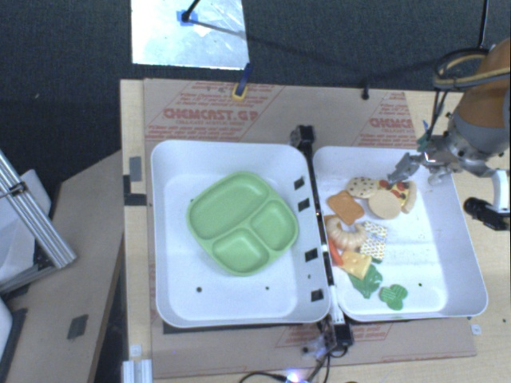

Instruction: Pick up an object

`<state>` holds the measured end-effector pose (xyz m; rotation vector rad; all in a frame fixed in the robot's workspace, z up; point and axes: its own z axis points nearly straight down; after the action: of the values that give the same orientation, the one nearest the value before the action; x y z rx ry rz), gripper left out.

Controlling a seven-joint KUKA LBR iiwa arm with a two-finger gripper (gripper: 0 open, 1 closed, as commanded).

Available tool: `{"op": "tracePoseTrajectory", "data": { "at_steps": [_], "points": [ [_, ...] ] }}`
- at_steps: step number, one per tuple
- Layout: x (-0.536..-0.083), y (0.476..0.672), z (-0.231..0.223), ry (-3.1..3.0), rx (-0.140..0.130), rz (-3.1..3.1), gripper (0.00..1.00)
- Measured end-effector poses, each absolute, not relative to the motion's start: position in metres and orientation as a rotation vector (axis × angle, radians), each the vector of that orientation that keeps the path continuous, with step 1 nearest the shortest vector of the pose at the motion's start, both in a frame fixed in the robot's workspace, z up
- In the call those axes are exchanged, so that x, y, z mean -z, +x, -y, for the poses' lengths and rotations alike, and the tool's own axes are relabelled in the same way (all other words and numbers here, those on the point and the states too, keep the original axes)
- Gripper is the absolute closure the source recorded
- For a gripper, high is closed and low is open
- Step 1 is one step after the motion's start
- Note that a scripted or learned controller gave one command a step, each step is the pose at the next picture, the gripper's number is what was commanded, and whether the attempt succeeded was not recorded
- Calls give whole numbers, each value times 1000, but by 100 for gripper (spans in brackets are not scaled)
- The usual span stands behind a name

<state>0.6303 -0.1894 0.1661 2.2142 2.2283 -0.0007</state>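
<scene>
Two bins sit side by side on the counter (136, 238). The left bin (172, 166) holds a divided plate (243, 223) near its middle. In the right bin (455, 246), play food is gathered toward 9 o'clock: a cookie (362, 187) at the back, a pizza slice (402, 192) just right of it, a toast slice (345, 207) toward 7 o'clock of the cookie, a shrimp (345, 233) before that, and a leafy piece (393, 296) nearest the front. The gripper (411, 164) hangs over the bin's back edge, at 1 o'clock of the cookie.

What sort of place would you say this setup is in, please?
Most likely a robotics lab test bench, not a kitchen: a robot arm reaches over two white bins, toy food pieces fill one, a green divided plate sits in the other, and cables run across.
</scene>
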Motion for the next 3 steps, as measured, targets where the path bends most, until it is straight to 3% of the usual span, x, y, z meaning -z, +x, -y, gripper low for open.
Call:
{"op": "tracePoseTrajectory", "data": {
  "at_steps": [2, 3],
  "points": [
    [-88, 635, 179, 2206, -5, -2223, 0],
    [-103, 638, 182, 2196, -10, -2215, 100]
  ]
}}
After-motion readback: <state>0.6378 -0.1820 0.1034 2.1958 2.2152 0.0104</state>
